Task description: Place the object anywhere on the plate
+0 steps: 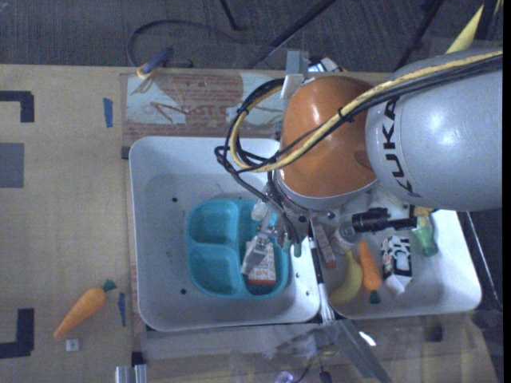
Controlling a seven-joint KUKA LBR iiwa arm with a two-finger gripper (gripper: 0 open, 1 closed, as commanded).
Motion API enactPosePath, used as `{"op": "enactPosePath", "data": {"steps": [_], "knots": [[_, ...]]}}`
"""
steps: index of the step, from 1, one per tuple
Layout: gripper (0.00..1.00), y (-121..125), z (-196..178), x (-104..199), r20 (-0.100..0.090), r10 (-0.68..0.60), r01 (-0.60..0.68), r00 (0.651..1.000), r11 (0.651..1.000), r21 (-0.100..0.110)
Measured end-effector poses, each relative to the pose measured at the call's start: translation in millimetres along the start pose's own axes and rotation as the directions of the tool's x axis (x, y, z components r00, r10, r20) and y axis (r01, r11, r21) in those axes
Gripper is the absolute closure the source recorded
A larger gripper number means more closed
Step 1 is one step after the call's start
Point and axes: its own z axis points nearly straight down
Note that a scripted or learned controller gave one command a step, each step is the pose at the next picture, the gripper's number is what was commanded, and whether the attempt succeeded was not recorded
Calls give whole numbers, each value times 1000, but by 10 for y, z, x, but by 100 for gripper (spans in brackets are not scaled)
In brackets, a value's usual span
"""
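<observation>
1. The table carries two white bins side by side. The left bin holds a teal plate with divided compartments, which sits toward that bin's right wall.
2. The arm reaches in from the right, and its orange band hangs over the far right corner of the left bin.
3. The jaws point down over the plate's right side. Cables and wrist parts crowd them, so I cannot tell whether they are spread or pinching anything.
4. A small white-and-red pack sits right beneath the jaws, over the plate's right compartment near its right rim. I cannot tell whether it rests on the plate or hangs just above it.
5. The right bin holds a banana, an orange carrot, a black-and-white carton and a green item, all close together near its left wall.
6. A second carrot lies on the bare table, near its front left corner and outside both bins.
</observation>
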Motion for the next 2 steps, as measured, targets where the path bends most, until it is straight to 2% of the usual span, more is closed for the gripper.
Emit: {"op": "enactPosePath", "data": {"steps": [1, 2], "knots": [[0, 18, -194, 260, -2, -159, 159, 987, 987, 1], [0, 191, -240, 261, 1, 116, -116, 993, 993, 0]]}}
